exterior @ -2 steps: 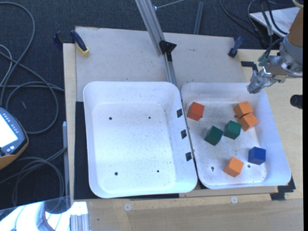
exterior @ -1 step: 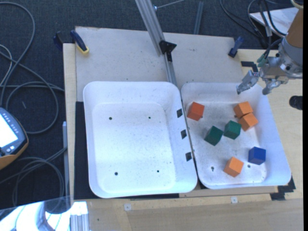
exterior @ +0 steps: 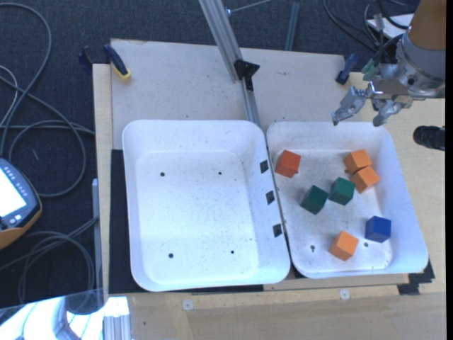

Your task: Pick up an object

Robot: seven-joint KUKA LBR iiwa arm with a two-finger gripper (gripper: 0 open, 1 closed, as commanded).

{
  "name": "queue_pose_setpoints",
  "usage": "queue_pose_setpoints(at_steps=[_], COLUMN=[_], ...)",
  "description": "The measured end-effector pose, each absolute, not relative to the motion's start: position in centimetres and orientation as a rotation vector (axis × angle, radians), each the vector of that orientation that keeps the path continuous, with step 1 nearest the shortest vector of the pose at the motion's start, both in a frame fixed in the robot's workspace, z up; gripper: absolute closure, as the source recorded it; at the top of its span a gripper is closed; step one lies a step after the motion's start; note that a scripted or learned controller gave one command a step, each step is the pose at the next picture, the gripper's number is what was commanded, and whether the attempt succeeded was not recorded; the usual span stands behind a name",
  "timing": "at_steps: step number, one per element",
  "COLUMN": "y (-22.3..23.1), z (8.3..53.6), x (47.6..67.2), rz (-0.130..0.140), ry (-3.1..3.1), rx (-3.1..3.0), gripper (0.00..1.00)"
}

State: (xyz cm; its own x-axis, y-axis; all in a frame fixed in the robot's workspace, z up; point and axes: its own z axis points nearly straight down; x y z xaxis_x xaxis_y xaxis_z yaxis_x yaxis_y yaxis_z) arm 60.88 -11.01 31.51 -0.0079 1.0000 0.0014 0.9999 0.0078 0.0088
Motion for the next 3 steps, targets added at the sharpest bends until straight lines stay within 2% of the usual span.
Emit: queue_pose_setpoints(at_steps=[1,2,3], y=[-4.8,-9.9,-12.5], z=[31.2,24.0,13.6], x=[55.3,55.3,55.8], rz=[-0.001,-0.01,-0.009], ry=[2.232,2.22,2.224], rx=[2.218,2.232,2.23], gripper=[0.0,0.0,0.0])
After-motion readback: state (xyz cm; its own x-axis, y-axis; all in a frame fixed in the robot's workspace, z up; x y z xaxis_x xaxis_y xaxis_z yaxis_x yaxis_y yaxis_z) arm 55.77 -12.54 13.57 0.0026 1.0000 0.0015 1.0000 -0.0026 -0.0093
